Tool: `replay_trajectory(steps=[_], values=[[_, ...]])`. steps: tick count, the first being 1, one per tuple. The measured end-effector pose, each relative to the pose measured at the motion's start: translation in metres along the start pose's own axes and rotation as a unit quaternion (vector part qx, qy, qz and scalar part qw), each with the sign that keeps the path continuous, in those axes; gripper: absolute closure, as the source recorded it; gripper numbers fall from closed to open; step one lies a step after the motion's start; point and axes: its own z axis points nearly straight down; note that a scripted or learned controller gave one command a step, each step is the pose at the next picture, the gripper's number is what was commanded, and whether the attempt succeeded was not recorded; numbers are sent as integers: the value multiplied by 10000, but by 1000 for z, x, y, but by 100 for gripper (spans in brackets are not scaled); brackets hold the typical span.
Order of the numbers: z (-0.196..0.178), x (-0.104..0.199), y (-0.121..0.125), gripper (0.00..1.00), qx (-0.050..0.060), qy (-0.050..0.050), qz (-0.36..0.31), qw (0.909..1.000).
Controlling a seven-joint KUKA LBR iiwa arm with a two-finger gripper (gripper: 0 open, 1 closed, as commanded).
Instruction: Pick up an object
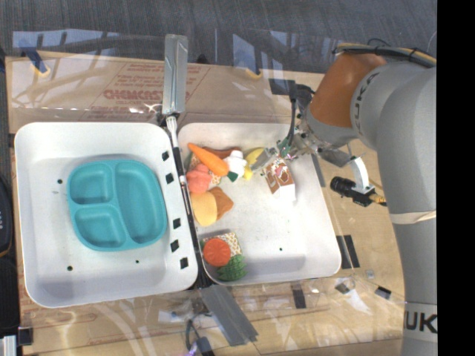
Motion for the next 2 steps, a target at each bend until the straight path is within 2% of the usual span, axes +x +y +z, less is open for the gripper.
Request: replay_trajectory(steps=[1, 2], values=[[9, 0, 9, 0, 83, 105, 32, 9999], [9, 3, 6, 100, 163, 151, 8, 9998]])
